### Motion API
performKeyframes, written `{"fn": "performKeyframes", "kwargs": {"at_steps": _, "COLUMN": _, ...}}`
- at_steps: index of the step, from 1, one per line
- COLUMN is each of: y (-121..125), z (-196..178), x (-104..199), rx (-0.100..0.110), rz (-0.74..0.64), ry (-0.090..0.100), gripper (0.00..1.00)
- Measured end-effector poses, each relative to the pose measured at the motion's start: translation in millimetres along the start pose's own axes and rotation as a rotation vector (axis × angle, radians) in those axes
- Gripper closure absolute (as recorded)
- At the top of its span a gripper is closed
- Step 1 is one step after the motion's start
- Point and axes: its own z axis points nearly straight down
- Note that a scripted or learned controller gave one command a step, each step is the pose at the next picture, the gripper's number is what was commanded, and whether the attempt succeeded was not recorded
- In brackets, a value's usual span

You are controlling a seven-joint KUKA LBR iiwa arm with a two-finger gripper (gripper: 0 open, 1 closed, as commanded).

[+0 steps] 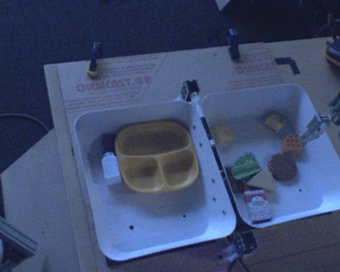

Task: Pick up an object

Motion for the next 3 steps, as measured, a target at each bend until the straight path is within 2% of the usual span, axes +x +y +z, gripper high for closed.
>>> {"fn": "performKeyframes", "kwargs": {"at_steps": 1, "y": 2, "z": -6, "x": 1, "rx": -0.012, "rz": -0.004, "ry": -0.003, "gripper": 0.00}}
{"fn": "performKeyframes", "kwargs": {"at_steps": 3, "y": 16, "z": 100, "x": -5, "rx": -0.006, "rz": -0.003, "ry": 0.000, "gripper": 0.00}}
